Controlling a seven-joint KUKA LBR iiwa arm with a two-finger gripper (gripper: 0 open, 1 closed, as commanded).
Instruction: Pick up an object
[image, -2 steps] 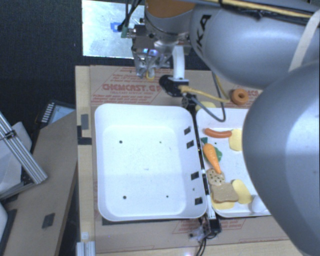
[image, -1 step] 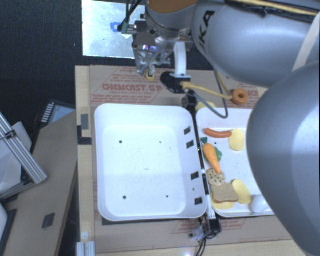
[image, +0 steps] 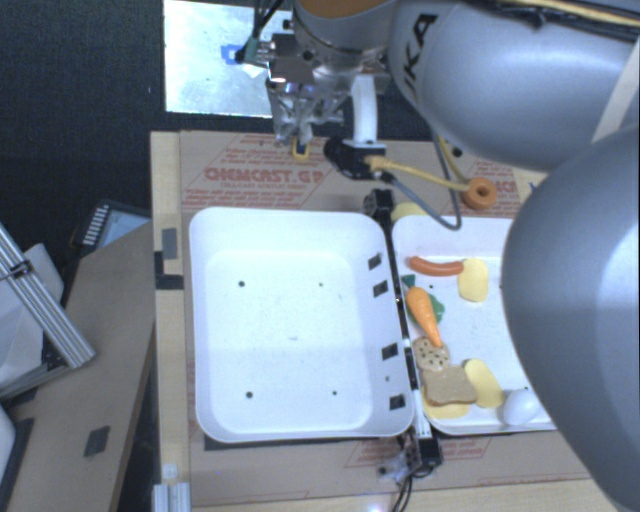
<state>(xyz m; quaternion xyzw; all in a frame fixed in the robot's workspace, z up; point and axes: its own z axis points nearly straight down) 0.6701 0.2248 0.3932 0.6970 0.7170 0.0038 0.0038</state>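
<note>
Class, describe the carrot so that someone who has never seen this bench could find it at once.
Start at the right bin, the one holding toy food. Near its left wall, below the sausage, lies the carrot. It alone is a tapered orange piece with green at its side.

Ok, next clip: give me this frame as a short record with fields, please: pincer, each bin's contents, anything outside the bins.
pincer: above the board behind the left bin, small yellow piece at its tip
left bin: no items seen
right bin: sausage, carrot, cracker, bread slice, white egg, yellow pieces
outside bins: doughnut on the board
</note>
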